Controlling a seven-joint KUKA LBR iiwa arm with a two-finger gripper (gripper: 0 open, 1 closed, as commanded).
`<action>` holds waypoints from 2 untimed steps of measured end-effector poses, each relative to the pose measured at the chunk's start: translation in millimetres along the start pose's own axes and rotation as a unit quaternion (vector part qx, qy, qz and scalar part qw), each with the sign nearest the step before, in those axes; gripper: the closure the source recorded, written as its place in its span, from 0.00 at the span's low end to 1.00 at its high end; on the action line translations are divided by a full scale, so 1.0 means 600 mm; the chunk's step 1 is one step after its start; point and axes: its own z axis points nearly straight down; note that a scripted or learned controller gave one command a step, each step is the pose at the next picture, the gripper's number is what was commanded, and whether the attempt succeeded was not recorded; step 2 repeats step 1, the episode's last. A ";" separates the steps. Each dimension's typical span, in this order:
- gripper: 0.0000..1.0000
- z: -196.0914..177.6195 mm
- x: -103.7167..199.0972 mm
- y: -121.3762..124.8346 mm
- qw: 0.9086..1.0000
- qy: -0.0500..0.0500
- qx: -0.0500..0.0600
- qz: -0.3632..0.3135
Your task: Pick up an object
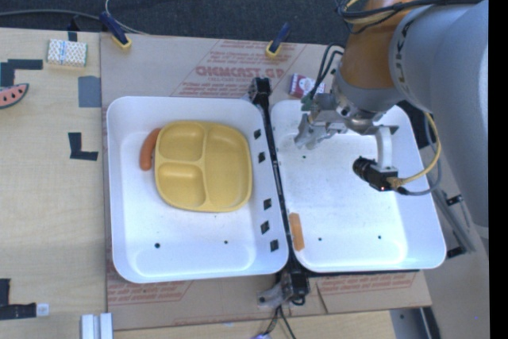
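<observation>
White right bin (413,246) holds a small orange carrot (296,231); whether the jaws are spread is unclear.

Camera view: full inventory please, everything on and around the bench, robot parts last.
Bins: 2, white, side by side; left bin, right bin.
Divided plate: 1, yellow, in left bin.
Hot dog: 1, orange-red, left bin, against the plate's left edge.
Carrot-like piece: 1, orange, right bin, near its left wall.
Clamps: 2, blue and yellow, on the cardboard's far edge.
Sponge: 1, white-yellow, bench far left.
Arm: 1, grey with orange band.
Gripper: 1, over right bin's far left area.
</observation>
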 end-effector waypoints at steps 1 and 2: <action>0.00 0.001 0.000 -0.001 1.000 0.000 0.001 0.000; 0.00 0.001 0.000 -0.001 1.000 0.000 0.001 0.000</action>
